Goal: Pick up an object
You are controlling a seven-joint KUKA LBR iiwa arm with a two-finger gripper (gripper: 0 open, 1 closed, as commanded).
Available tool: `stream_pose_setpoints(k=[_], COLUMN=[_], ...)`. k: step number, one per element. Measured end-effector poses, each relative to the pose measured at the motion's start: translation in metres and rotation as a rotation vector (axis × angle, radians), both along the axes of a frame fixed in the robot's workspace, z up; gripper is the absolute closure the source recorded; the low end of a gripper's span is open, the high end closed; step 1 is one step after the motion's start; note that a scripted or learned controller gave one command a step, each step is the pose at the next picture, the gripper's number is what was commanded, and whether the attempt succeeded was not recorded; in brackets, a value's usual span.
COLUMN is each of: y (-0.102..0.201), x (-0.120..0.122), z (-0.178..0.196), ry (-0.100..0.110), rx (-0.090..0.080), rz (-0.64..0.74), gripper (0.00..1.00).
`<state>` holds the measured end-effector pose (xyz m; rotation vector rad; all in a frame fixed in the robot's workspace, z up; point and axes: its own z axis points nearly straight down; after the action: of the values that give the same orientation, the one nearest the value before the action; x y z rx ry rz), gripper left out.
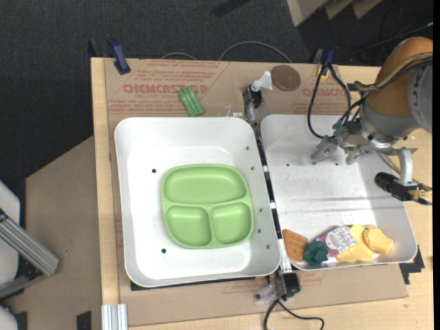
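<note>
- The counter [172, 81] carries two shallow white bins side by side, their inner walls touching along a dark seam down the middle.
- The left bin [137, 184] holds a green divided plate [206, 206] near its centre, with bare white floor around it on all sides up to the rim.
- The right bin [385, 205] has most of its floor bare; its things are crowded along the near edge, so the far and middle parts are open room.
- The arm [402, 81] reaches in from the right over the far right corner of the right bin, its orange band high and the grey wrist pointing down and to the left.
- The pincer [335, 150] hangs over the far part of the right bin with its two fingers spread apart and nothing between them.
- The things to pick lie in a row by the near wall: a tan waffle-like piece [295, 243], a dark green lump [316, 253], a pink and white packet [339, 238] and yellow pieces [368, 245], touching or just beside one another.
- That cluster lies well apart from the pincer, towards the near edge.
- A small green item [191, 102] lies on the counter beyond the left bin.
</note>
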<state>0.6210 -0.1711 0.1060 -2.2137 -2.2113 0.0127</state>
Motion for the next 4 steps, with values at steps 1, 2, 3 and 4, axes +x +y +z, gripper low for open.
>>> stream_pose_setpoints(k=[1,2,3,4], y=[-0.015,-0.019,-0.045,-0.046], x=[0.048,-0.004,0.046,0.045], z=[-0.002,-0.023,-0.021,-0.021], ry=[-0.02,-0.008,0.0,-0.001], rx=[-0.006,-0.002,0.008,0.012], rz=[0.004,-0.001,0.001,0.003], gripper=[0.0,0.0,0.0,0.0])
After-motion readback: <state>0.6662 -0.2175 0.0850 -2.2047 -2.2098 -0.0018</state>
